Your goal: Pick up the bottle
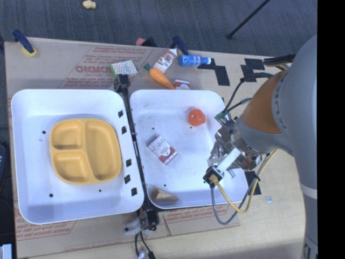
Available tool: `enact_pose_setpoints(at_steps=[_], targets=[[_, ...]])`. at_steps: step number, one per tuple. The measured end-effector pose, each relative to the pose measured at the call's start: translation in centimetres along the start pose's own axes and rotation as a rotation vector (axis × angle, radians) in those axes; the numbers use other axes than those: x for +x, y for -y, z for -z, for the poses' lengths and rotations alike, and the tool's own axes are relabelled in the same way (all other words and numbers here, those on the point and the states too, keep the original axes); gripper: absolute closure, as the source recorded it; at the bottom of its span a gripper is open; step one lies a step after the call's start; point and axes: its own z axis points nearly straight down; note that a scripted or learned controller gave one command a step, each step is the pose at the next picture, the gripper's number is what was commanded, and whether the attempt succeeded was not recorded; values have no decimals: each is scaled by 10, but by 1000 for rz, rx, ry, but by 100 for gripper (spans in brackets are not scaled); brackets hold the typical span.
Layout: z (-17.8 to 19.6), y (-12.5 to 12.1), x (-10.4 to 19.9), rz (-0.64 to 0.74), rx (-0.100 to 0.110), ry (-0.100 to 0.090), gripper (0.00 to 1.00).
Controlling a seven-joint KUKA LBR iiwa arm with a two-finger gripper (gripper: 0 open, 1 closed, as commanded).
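Left white bin (21, 144) held a yellow three-compartment plastic plate (85, 149); nothing of the task lay there. The brown cardboard sheet (81, 72) under the bins carried red print, legible only as "CHEMC…", the rest too small to read. A green-and-white patterned packet (123, 68) lay on it behind the bins. Right white bin (178, 99) held a small red-and-white carton (161, 150), its label unreadable, and a brown crusty lump (163, 197) at the near wall. Behind that bin, on the bench, lay an orange carrot-shaped toy (161, 78), a small white bottle with an orange-brown label (165, 60), text unreadable, and just right of it a blue plastic bottle (193, 61) on its side. Either could be the bottle meant; both lay outside the bins. A red rounded object (196, 117) sat in the right bin's far part. The grey gripper (222, 147) hung over that bin's right side, well apart from both bottles; whether it was open or closed could not be told. Judged: pick not begun; approach, grasp and lift all remained.
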Motion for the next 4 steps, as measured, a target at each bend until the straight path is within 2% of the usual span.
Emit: enact_pose_setpoints(at_steps=[1,2,3,4], targets=[[-45,-41,-27,-146,2,0,100],[28,-16,-10,-368,-1,-3,100],[-9,8,6,-272,1,0,100],[28,15,11,-369,-1,-2,100]])
